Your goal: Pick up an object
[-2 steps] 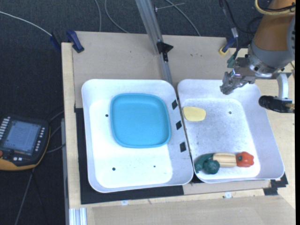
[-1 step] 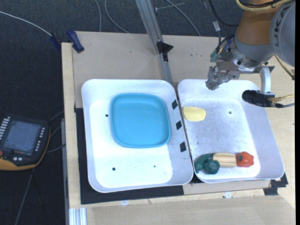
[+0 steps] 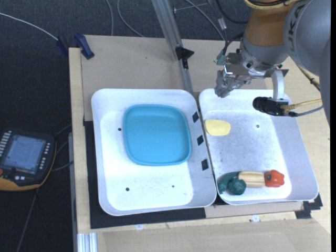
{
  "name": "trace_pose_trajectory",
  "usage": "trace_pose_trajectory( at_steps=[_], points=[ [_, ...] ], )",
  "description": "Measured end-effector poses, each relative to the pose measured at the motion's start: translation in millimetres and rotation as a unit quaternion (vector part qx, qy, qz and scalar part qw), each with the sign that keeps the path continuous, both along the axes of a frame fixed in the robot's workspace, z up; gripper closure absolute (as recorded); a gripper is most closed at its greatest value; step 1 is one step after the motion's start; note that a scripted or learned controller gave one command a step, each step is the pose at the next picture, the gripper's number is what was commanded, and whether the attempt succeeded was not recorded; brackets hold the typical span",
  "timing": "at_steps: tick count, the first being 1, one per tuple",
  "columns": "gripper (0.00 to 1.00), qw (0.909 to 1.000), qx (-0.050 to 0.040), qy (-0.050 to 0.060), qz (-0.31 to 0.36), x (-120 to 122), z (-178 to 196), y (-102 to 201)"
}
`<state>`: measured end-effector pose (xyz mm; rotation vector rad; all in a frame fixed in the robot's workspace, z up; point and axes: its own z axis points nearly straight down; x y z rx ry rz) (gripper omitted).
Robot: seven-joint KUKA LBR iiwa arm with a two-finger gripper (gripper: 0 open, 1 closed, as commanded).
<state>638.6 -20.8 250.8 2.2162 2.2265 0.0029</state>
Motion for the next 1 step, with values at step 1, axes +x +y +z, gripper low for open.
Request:
trace_pose_trajectory(
  at_steps=[1],
  points=[
    [1.00,1.0000,0.0001,0.000,0.000,1.1,6.7,52.6]
  ],
)
